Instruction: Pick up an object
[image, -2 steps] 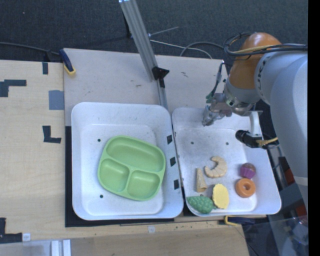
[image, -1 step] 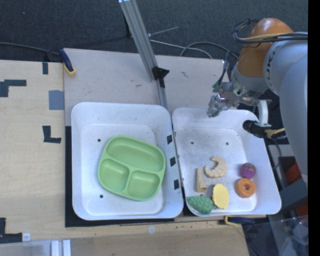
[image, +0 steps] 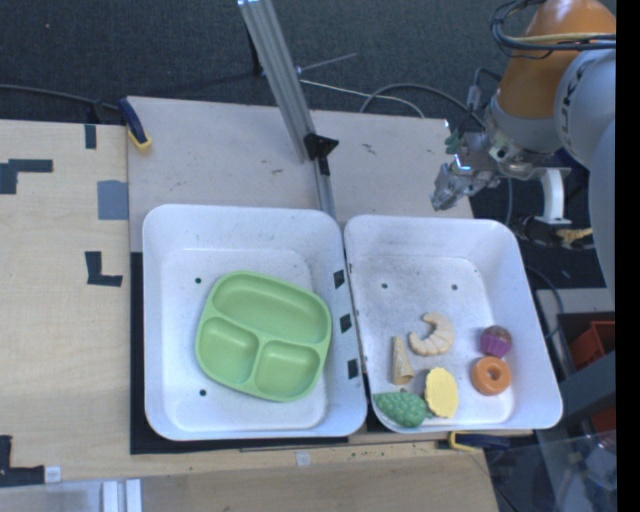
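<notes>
Several small food toys lie in the near part of the right bin: a tan croissant, a beige cone, a yellow piece, a green leafy piece, an orange ring and a purple piece. My gripper hangs above the far rim of the right bin, well away from the toys. Nothing shows between its fingers.
A green three-compartment tray lies in the left bin. A slanted metal pole crosses the bench behind the bins. Cables run along the back right. A yellow-blue clamp sits at the bench's far left.
</notes>
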